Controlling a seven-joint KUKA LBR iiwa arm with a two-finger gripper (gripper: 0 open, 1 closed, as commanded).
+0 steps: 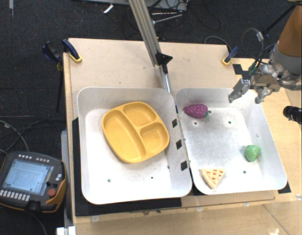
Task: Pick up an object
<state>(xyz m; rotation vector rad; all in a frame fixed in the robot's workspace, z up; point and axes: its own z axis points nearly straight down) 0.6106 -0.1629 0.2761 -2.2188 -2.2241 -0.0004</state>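
Three toy foods lie in the right bin (268,146): a purple grape bunch (196,111) near its far left corner, a green piece (252,152) toward the right side, and a tan waffle wedge (212,177) near the front edge. My gripper (247,96) hovers over the bin's far right corner, open, with nothing between its fingers. It is well to the right of the grapes and well behind the green piece.
A yellow divided plate (135,131) lies in the left bin (92,175). A slanted metal pole (146,26) crosses the far side of the bench. Clamps sit at the bench's back corners, and a teach pendant (28,180) lies on the floor at left.
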